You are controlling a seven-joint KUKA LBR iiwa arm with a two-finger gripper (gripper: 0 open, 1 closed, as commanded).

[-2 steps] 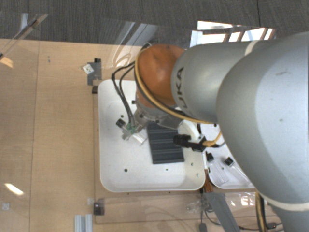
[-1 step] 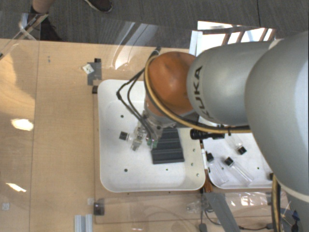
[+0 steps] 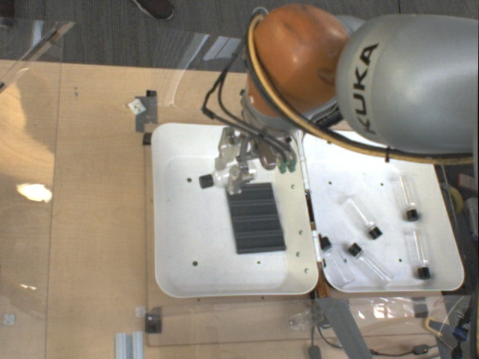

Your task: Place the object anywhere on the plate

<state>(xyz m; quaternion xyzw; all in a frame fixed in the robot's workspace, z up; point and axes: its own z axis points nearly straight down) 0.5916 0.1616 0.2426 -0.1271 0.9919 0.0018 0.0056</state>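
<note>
My hand (image 3: 236, 172) hangs over the upper middle of the left bin (image 3: 172, 223), under my orange-banded wrist. Open or closed: I cannot tell, the metal parts blur together from this angle.

A clear vial with a black cap (image 3: 212, 180) sticks out from the hand's left side in the view. Its long axis runs roughly left-right, with the cap end pointing away from the hand. It touches or sits right at the hand. I can't confirm it is gripped, and I can't tell whether it is lifted or lying on the bin floor.

The key relation is that the dark ribbed plate (image 3: 258, 217) lies just below the hand and slightly right of it in the view. Its near short edge is right beside the hand, and its long axis runs down the bin, a bit tilted. The vial is just off the plate's upper left corner, not on it. My judgement: a short shift down-right puts the vial over the ribs, provided it comes along with the hand. The vial lies roughly along the ribs, so it may settle in a groove, or roll if dropped crooked.

Further out, the right bin (image 3: 449, 275) holds several more capped vials (image 3: 359, 217), well apart from the hand. Both bins sit on the wooden bench (image 3: 82, 200).
</note>
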